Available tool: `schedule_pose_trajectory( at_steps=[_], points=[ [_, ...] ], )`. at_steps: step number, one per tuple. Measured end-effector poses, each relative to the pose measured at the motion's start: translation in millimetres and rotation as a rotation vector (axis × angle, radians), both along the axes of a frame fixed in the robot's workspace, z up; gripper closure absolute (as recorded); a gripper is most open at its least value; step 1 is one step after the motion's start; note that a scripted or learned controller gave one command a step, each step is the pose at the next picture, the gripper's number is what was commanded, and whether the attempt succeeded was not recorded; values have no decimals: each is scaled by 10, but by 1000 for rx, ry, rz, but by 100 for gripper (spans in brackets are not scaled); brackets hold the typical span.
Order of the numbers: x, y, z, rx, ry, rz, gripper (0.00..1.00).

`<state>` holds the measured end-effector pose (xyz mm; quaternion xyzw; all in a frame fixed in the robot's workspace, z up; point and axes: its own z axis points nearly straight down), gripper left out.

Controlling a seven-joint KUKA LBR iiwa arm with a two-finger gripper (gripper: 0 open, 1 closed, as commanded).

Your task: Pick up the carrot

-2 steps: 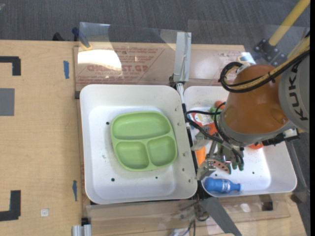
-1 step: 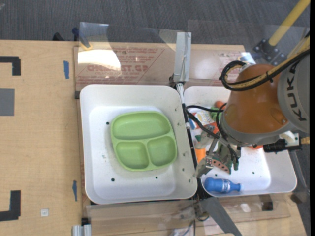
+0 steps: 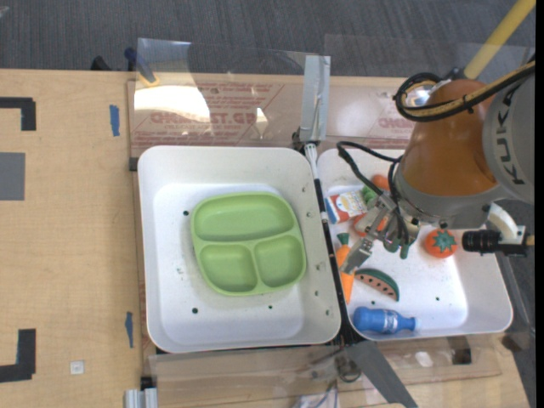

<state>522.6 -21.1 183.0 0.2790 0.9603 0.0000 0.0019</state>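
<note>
Reaching into the right-hand shallow white plastic bin, the two-finger metal gripper hangs near its left wall, fingers slightly parted, gripping nothing. A slender orange carrot lies just beside the fingertips against that wall. Nearby: a watermelon-slice toy, blue bottle, round tomato. The left bin carries a green three-compartment plate.

Arm: reaches in from the right, orange band uppermost, wrist angled down and leftward.
Hand: low, pointing toward the lower left.
</note>
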Motion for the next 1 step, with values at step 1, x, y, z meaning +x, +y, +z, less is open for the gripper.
schedule_pose_trajectory(
  at_steps=[1],
  points=[
    [-309,429,-1,2,7,-30,0]
  ],
)
